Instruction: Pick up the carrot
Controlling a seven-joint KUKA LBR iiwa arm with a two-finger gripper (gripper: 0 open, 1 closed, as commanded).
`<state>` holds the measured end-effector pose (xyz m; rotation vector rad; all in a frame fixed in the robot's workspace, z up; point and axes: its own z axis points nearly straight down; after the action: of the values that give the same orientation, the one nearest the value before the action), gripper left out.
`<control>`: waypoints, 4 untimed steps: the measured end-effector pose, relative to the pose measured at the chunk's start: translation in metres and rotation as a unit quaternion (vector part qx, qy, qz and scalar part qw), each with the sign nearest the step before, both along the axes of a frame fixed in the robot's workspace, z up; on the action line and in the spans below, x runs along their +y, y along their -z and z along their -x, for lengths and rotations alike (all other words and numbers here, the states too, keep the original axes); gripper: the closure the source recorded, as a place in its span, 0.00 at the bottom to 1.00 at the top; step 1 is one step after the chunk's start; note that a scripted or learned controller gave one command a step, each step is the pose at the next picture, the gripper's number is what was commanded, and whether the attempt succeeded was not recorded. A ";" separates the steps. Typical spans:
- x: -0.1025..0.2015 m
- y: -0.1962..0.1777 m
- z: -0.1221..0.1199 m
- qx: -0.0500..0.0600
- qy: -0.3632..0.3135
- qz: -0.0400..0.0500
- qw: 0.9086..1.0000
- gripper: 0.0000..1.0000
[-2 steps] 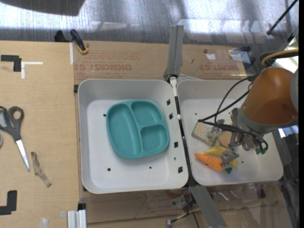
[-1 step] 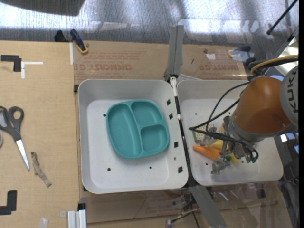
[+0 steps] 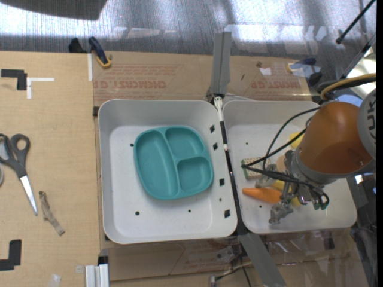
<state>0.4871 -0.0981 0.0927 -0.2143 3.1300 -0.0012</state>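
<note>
Because the carrot [image 3: 261, 193] lies flat on the floor of the right bin [image 3: 251, 220], toward that bin's near left part, it has to be approached from above, and the gripper [image 3: 281, 211] is seen lowered just beside its right end. Whether the carrot is touched or gripped cannot be told; how far apart the jaws stand is hidden by cables and the wrist, so no hold is claimed. A small patterned item [image 3: 250, 162] and something yellow [image 3: 294, 139] lie close behind the carrot, partly covered by the arm [image 3: 332, 142], which could crowd a grasp. The teal divided plate [image 3: 173, 162] is set alone in the left bin [image 3: 111, 178], well apart from the work. Scissors [image 3: 21, 166] are left on the bench outside the bins. Printed lettering is seen, upside down, on the cardboard [image 3: 143, 79] behind the bins, but it cannot be read with confidence.
</note>
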 end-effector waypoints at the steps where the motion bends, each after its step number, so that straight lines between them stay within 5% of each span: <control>1: 0.006 0.001 -0.039 0.000 0.011 0.000 1.000 0.00; 3: 0.005 0.001 -0.040 0.000 -0.004 0.000 1.000 0.00; 4: 0.006 0.000 -0.027 0.000 0.050 -0.001 0.999 0.00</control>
<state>0.5139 -0.0922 0.0925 -0.0582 3.1369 0.0007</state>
